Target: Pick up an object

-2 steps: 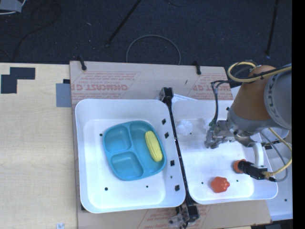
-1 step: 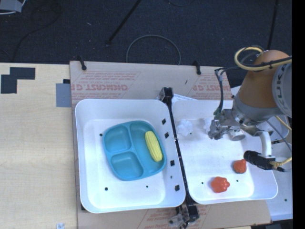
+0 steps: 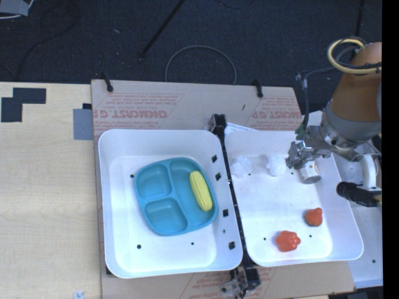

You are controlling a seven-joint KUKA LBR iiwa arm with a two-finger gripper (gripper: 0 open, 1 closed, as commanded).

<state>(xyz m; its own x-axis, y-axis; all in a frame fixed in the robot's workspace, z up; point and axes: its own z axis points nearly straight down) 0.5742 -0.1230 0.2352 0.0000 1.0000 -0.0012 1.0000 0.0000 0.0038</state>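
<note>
We hover our two-finger pincer (image 3: 301, 159) over the right white bin (image 3: 349, 245); whether it is released or clenched, we cannot tell. Nearest lies a small grey cylindrical metal cup (image 3: 308, 172), just below-right of it, tilted, long axis diagonal.

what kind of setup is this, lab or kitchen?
Probably a robotics lab bench, not a kitchen: two white bins on taped cardboard, a robot arm reaching in, loose cables on dark carpet. The corn on the blue tray looks like a toy.

arm (image 3: 356, 98) cut off at right edge; gripper (image 3: 302, 161) finger state unreadable.
</note>
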